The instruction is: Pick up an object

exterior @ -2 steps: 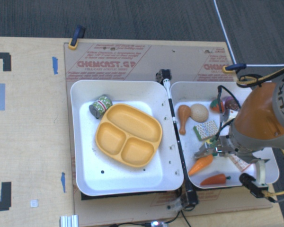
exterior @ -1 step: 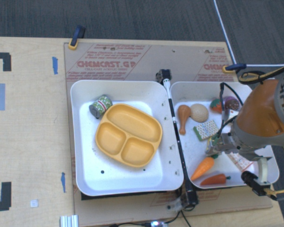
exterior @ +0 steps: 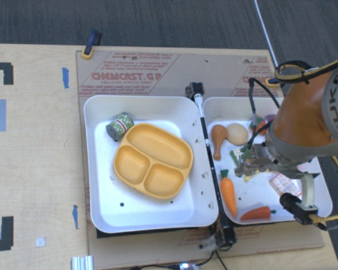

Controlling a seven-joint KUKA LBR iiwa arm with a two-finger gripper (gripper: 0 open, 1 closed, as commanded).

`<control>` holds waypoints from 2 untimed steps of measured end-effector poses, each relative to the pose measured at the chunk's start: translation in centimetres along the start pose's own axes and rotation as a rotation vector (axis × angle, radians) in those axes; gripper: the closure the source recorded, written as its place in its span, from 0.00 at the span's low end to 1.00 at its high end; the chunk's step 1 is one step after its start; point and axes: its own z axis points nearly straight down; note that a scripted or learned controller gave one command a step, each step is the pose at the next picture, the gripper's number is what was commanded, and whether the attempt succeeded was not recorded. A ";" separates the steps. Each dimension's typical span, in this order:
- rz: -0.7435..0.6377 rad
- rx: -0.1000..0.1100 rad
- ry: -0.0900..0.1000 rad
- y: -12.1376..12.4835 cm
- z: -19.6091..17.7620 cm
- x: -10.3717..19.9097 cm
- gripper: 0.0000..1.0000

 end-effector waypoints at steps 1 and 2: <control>0.001 0.000 -0.001 0.0 0.0 -0.1 0.00; 0.001 0.000 -0.001 0.0 0.0 -0.1 0.00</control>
